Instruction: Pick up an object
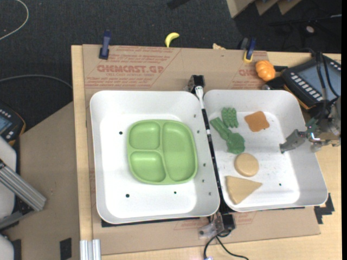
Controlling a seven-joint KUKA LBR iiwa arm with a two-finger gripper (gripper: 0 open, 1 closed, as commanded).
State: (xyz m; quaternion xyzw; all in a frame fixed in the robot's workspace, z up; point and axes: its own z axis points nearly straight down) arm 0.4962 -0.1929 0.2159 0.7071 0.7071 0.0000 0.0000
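Your bench (135, 69) is a tan board, printed upside-down-free in red "CHEMCAST GP" near its 11 o'clock corner, with smaller red print beneath that you cannot read. Dark carpet surrounds it; a white cable loops at 10 o'clock. Blue clamps (104, 45) grip the far edge, with a yellow banana-shaped toy (172, 38) between them and an orange toy (265, 69) at 1 o'clock.

Left bin (108, 188): one green divided plate (161, 151), three compartments, centred.

Right bin (303, 183): green leafy toy (229, 128) at its 10 o'clock; orange-brown square piece (256, 121) at 12; round beige disc (246, 164) at centre; tan wedge (241, 189) at 7, just beside the disc.

Gripper (290, 141): at the right bin's 3 o'clock, low over bare bin floor, apart from every item. You cannot tell how its pincer stands; nothing is seen between it.
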